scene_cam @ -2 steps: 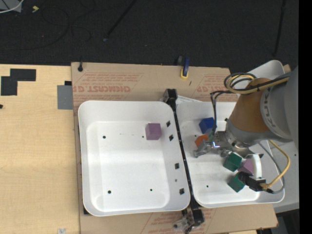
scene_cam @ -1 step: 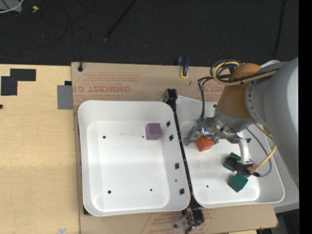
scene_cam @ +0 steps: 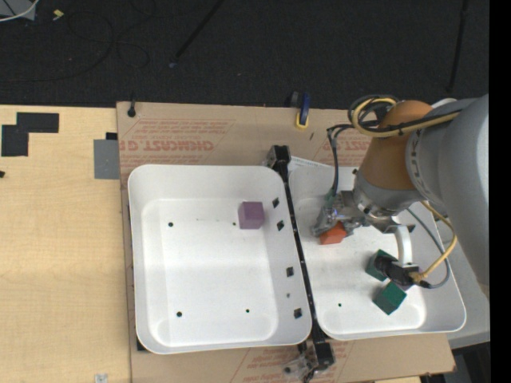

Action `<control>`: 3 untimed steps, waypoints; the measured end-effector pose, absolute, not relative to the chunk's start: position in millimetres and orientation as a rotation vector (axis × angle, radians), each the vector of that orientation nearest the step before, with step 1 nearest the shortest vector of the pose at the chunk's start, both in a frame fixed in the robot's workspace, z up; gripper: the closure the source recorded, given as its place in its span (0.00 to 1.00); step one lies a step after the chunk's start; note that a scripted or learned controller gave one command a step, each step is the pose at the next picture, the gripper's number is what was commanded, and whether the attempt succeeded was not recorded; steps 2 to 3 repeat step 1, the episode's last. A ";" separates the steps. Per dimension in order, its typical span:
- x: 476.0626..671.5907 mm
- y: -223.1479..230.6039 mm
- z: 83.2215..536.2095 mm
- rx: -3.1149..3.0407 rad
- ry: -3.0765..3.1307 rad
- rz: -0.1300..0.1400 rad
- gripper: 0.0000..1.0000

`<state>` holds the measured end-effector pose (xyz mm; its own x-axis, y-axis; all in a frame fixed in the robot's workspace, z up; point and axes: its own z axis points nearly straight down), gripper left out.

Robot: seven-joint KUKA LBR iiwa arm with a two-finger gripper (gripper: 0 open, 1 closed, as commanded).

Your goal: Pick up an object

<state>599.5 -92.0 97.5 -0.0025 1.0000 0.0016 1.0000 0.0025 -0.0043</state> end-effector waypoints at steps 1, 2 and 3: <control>616.1 -11.6 191.7 -2.216 -2.228 -0.004 1.00; 616.1 -11.6 191.7 -2.216 -2.228 -0.004 1.00; 616.1 -11.6 191.7 -2.216 -2.228 -0.004 1.00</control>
